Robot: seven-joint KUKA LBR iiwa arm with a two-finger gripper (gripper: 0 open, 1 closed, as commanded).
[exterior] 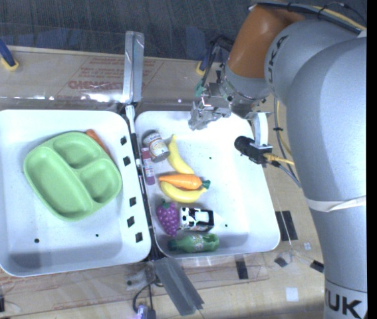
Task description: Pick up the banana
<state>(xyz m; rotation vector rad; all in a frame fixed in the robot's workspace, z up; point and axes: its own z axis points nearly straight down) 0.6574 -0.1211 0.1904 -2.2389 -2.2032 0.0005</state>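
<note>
The banana (177,157) is yellow and curved, lying in the right bin (241,198) near its left side; its lower part (183,193) passes under an orange carrot (180,180). My gripper (201,117) hangs above the bin's far edge, up and to the right of the banana, apart from it. Nothing shows between its fingers.
In the right bin also lie a small can (154,145), purple grapes (168,216), a black-and-white cow toy (196,218) and a green vegetable (193,243). The left bin (15,238) holds a green divided plate (72,173) with an orange item (96,139) behind it.
</note>
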